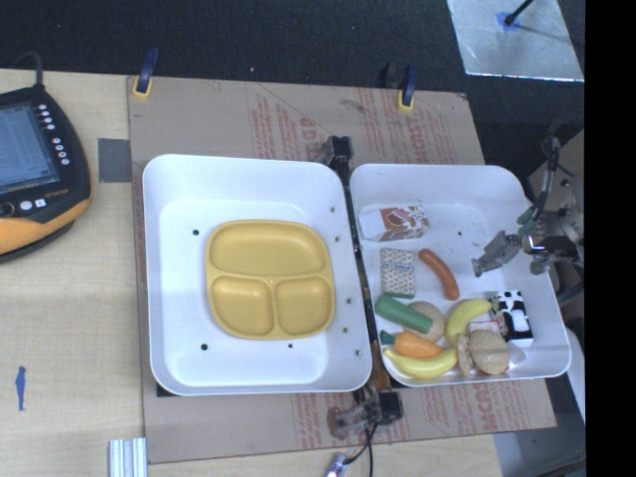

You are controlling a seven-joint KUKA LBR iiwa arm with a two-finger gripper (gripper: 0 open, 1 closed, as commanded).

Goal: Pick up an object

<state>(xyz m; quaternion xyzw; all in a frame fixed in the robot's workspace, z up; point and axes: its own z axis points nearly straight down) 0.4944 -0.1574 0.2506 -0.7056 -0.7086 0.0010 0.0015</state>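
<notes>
Robotics lab: orange-and-grey teach pendant with screen (35, 172) at bench's left edge, clamped brown cardboard sheet (298, 117) under white bins.

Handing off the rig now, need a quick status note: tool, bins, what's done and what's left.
Tool: over the right bin, near its right wall, above bare floor. Nothing seen between its fingers.

Right bin: all the toy food is here. Carton at the top, cracker and sausage mid-bin, then a heap along the bottom edge: cucumber, carrot, two bananas, potato, black and white block.

Left bin: yellow divided plate, nothing on it.

Done: no pick yet. Left: grasp one item and lift it; the sausage lies closest to the tool.
</notes>
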